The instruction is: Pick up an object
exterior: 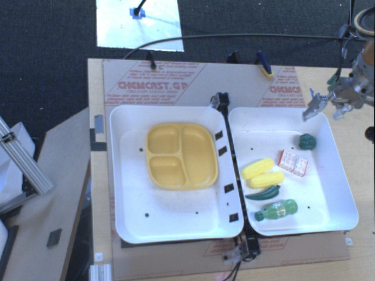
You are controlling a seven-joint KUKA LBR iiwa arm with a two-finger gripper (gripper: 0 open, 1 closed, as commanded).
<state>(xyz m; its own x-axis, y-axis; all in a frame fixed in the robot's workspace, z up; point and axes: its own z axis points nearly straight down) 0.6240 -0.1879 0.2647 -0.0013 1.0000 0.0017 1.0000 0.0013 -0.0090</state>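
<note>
- While the arm (pixel 364 69) reached in from the right, its claw (pixel 326 105) hung over the far right corner of the right bin (pixel 337 151), with the two fingers spread apart and nothing between them.
- One fingertip (pixel 309 113) pointed down just inside the right bin's far rim; the other sat near that bin's right wall. Neither touched any object.
- Closest to the claw lay a dark green ball (pixel 307 141), near the right bin's right wall and apart from the other things.
- Just beside the ball, toward the right bin's middle, lay a small red-and-white packet (pixel 293 163).
- Two yellow corn cobs (pixel 262 174) lay touching side by side near the right bin's left wall, next to the divider.
- A dark green pepper (pixel 263 192) lay just in front of the cobs, and a green bottle (pixel 276 209) lay on its side near the right bin's front rim.
- White floor showed bare along the right bin's far side and at its front right corner.
- Left of the right bin sat the left bin (pixel 126 174), carrying a yellow compartment plate (pixel 181 156) in its middle.
- Both bins rested on the worktop (pixel 193 78), on a sheet printed with red lettering.
</note>
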